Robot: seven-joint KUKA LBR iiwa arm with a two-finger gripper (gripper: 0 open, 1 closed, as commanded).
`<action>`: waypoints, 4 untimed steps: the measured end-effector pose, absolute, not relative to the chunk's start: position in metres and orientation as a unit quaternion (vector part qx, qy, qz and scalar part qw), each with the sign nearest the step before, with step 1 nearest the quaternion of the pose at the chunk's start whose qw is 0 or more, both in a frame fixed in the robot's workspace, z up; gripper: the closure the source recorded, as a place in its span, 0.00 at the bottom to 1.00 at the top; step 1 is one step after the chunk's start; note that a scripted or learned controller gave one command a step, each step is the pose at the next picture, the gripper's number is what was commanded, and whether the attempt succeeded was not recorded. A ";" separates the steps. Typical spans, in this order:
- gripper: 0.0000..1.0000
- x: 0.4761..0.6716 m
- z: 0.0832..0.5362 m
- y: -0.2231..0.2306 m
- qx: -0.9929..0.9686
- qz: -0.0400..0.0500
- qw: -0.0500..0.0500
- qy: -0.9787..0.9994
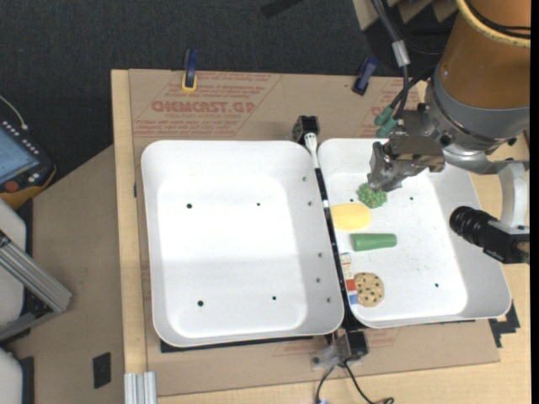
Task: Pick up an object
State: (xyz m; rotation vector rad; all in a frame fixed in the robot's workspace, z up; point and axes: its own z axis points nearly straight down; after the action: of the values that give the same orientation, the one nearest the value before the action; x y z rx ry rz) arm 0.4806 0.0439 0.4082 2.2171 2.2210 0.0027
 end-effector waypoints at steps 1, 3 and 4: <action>1.00 0.479 0.348 -0.024 0.710 -0.003 -0.002 0.705; 1.00 0.490 0.367 0.046 0.706 0.002 0.002 0.708; 1.00 0.481 0.345 0.049 0.707 -0.002 -0.002 0.707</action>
State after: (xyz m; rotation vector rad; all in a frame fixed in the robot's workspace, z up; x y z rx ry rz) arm 0.4812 0.0493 0.3454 2.2239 2.2235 -0.0048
